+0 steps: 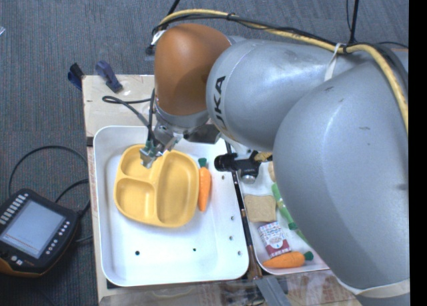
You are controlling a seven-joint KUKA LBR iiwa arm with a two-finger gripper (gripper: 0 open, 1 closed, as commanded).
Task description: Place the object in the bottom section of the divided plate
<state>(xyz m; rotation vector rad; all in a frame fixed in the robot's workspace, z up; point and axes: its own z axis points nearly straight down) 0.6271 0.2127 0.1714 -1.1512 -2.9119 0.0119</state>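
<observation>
The gripper (149, 156) is hovering over the upper rim of the yellow divided plate (160, 188) in the left bin (167, 258), left of centre in the frame; how its tips are set cannot be told. A toy carrot (204, 187) is lying just beside the plate's right edge. In the right bin (263, 268), lower right, a second carrot (288, 259), a red packet (271, 238) and a tan slice (261, 208) are lying.
</observation>
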